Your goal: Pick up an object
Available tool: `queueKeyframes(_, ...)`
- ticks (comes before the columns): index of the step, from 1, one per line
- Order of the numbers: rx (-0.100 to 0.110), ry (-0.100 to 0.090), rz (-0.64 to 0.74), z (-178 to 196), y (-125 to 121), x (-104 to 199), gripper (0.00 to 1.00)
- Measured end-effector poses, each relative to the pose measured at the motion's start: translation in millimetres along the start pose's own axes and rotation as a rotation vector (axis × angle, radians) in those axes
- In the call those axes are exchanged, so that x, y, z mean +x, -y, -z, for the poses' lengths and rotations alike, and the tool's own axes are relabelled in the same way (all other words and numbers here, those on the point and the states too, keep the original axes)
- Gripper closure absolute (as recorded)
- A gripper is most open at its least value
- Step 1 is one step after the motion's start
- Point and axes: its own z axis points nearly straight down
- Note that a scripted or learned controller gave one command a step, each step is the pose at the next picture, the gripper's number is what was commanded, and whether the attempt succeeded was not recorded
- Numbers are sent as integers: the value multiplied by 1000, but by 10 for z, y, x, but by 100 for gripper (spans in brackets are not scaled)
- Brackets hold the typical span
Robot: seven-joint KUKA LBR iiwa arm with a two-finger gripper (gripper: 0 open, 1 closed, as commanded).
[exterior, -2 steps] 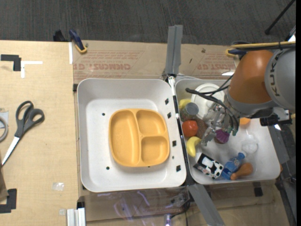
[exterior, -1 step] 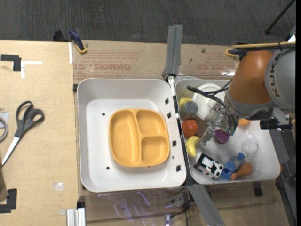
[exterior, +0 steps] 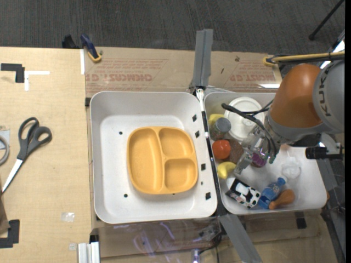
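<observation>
The gripper (exterior: 253, 159) hangs low inside the right bin (exterior: 307, 199), reaching in from the right under the arm's orange band (exterior: 296, 100). Whether it is spread or closed cannot be told here, nor whether anything sits in its grasp; a purplish shape right at its tip is too blurred to identify.

Objects crowd around it. Just left of the gripper lies a red tomato (exterior: 221, 148), and above that a grey-lidded jar (exterior: 221, 126) beside a yellow piece (exterior: 215, 119). Below-left of the gripper is a second yellow piece (exterior: 226, 170). Behind it, toward the bin's far wall, sits a white bowl (exterior: 243, 122). Below it, near the front wall, lies a black-and-white cow-patterned item (exterior: 244, 193), with a blue bottle (exterior: 272, 191) and an orange carrot-like thing (exterior: 284, 198) just to the gripper's lower right.

Well to the left, in the left bin (exterior: 104, 147), rests a yellow divided plate (exterior: 162, 160). Far left, on the bench (exterior: 44, 201), lie scissors (exterior: 26, 144).
</observation>
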Motion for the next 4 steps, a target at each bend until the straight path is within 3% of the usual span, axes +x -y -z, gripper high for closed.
queueKeyframes(1,0,1,-25,2,-126,22,0)
queueKeyframes(2,0,-1,-93,-3,13,120,0)
queueKeyframes(4,0,0,-259,1,-47,43,0)
